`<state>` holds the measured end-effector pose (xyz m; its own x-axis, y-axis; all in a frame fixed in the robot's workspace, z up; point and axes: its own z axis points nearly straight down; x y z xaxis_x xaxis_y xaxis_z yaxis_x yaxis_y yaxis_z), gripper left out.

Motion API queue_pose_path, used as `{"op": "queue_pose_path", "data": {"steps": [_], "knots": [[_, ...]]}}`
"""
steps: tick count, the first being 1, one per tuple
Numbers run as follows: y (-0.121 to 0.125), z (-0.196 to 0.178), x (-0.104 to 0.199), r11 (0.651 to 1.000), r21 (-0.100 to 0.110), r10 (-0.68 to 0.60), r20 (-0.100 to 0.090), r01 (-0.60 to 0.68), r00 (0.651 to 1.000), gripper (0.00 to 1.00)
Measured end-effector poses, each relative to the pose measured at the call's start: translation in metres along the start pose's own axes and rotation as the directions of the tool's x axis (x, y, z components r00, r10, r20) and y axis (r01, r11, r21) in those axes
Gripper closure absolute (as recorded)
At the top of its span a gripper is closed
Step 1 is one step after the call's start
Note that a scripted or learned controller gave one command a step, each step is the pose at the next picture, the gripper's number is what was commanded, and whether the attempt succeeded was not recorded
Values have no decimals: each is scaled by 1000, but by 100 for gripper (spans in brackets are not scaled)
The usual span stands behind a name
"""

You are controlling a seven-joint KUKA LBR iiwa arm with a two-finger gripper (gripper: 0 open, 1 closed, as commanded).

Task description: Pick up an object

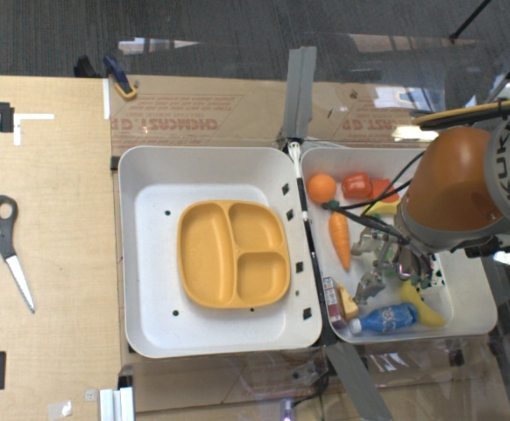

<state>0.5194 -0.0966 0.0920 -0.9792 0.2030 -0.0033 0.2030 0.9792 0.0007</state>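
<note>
Lying in the right bin (465,323) are a carrot (340,239), orange (322,187), tomato (357,184) and blue bottle (386,319). Poised over its middle, the claw (379,274) has nothing visibly gripped; how wide it stands I cannot tell. Best to descend squarely on one isolated item, probably the carrot, clear of the walls.

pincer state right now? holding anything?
Pincer: cannot be told; it hangs low in the right bin among the items, beside the carrot.
</note>
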Motion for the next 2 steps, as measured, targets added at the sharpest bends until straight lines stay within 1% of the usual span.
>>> {"op": "queue_pose_path", "data": {"steps": [1,2], "knots": [[10,-1,-38,994,0,108,2,-108,994,0],[18,-1,-60,963,0,268,2,-268,963,0]]}}
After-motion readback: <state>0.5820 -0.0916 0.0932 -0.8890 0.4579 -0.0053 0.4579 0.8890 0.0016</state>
